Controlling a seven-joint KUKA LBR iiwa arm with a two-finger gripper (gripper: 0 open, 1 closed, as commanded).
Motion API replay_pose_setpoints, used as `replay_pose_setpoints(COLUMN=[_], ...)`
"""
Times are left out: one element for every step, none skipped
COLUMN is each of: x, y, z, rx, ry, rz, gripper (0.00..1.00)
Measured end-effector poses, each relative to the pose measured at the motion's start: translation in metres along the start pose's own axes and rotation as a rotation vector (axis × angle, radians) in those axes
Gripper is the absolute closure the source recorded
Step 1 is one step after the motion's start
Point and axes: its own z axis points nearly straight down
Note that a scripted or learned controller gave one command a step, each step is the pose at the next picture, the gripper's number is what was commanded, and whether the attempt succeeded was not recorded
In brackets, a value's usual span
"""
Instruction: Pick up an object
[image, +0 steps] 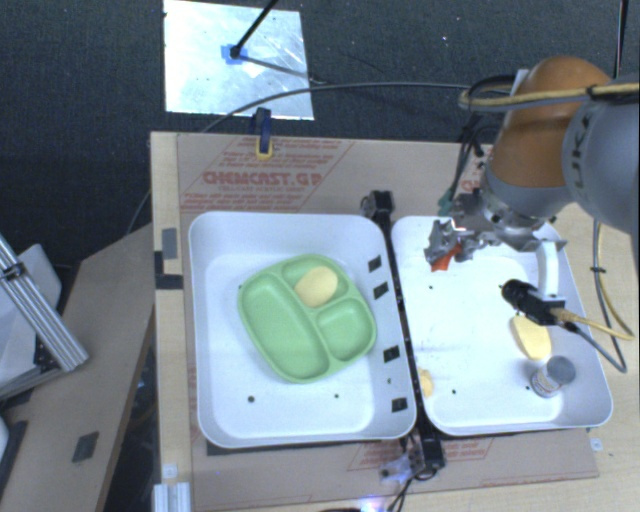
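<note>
In the right bin (470, 335), a yellow scrap (426, 382) lay by the near left wall, too small to identify. A grey piece (551, 377) sat near right. Just beyond it a yellow oval (533, 341) lay lengthwise near-to-far, its far end covered. Farther off, the gripper (441, 252) hovered over the bin's far left. Whether it was open or closed could not be told.

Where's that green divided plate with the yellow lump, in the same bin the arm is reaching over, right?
No. The camera view shows the green divided plate, with the yellow lump, in the left-hand bin, not under the arm.
</note>
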Motion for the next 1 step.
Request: replay_pose_setpoints(x=[0.0465], y=[-0.0071], z=[0.0004], rx=[-0.001], ry=[0.000], rz=[-0.001], gripper=[1.00])
